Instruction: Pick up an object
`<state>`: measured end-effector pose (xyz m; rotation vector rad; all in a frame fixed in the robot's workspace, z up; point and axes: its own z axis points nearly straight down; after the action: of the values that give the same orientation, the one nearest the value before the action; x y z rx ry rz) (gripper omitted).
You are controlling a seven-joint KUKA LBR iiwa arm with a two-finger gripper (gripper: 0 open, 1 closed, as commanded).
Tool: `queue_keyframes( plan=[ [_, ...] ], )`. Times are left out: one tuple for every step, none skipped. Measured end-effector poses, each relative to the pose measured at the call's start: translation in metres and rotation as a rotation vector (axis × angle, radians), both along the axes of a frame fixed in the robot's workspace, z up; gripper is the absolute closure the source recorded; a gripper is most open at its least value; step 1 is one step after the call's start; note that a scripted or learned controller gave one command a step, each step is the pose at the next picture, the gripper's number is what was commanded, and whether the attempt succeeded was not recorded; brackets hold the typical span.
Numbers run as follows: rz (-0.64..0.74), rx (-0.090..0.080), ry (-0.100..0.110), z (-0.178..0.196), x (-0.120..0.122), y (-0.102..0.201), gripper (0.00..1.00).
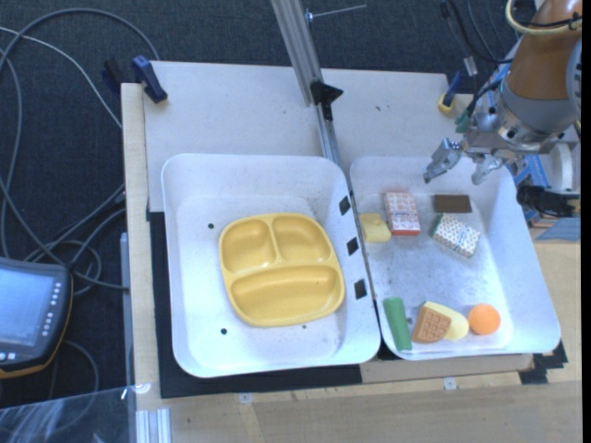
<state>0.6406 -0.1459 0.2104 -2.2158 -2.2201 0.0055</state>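
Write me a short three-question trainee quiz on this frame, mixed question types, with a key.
1. True or false: the yellow divided plate lies in the same bin as the orange ball.
2. Which lies nearest the hand? A) green cylinder B) brown block C) orange ball
3. Fill in: the hand hovers over the ___ bin, seen from the camera.

Key: 1 false; 2 B; 3 right.
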Motion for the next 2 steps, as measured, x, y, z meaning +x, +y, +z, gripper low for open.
queue_keyframes(
  plan=[
    [-0.002, 0.000, 0.001, -0.043, -0.001, -0.004, 0.00],
    [-0.001, 0.001, 0.001, -0.086, -0.001, 0.001, 0.00]
  ],
)
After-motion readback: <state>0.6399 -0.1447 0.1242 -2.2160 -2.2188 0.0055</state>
